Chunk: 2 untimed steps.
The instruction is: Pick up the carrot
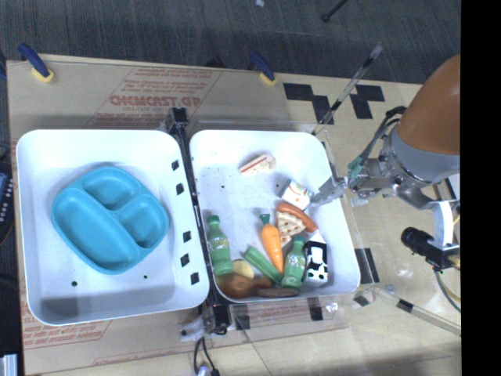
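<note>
The carrot (272,245), orange with a small green top, lies in the right bin (235,143), in the front half among other toy food. It points toward the bin's front edge. My gripper (324,193) hangs over the bin's right rim, up and to the right of the carrot and apart from it. Between the two lie a red sausage (298,216) and a pizza slice (290,228). Nothing shows in the gripper.
Around the carrot are two green bottles (218,245) (294,262), a green vegetable (262,263), a cow-print carton (315,262) and a brown item (252,287). A sandwich piece (257,164) and a white block (295,193) lie farther back. The left bin (31,155) holds a blue divided plate (109,218).
</note>
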### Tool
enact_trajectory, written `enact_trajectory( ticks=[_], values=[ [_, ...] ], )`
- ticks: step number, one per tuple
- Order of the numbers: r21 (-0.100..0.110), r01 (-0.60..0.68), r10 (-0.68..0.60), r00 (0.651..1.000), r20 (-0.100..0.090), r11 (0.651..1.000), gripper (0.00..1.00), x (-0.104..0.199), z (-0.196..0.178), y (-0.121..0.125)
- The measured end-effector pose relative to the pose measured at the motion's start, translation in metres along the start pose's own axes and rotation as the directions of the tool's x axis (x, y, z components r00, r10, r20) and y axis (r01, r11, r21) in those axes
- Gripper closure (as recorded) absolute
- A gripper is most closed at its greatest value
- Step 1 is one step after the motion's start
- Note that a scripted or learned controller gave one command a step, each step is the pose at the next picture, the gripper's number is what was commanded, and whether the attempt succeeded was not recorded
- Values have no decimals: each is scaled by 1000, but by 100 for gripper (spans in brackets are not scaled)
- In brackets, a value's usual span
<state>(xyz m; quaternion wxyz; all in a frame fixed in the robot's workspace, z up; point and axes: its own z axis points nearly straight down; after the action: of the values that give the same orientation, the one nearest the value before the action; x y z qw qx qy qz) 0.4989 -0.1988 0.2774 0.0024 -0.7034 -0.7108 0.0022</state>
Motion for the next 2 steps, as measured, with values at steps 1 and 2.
enact_trajectory(
  ticks=[1,2],
  values=[
    [-7,-48,48,999,-3,999,0,9,172,46],
    [-2,-61,61,998,0,998,0,48,186,-19]
  ],
)
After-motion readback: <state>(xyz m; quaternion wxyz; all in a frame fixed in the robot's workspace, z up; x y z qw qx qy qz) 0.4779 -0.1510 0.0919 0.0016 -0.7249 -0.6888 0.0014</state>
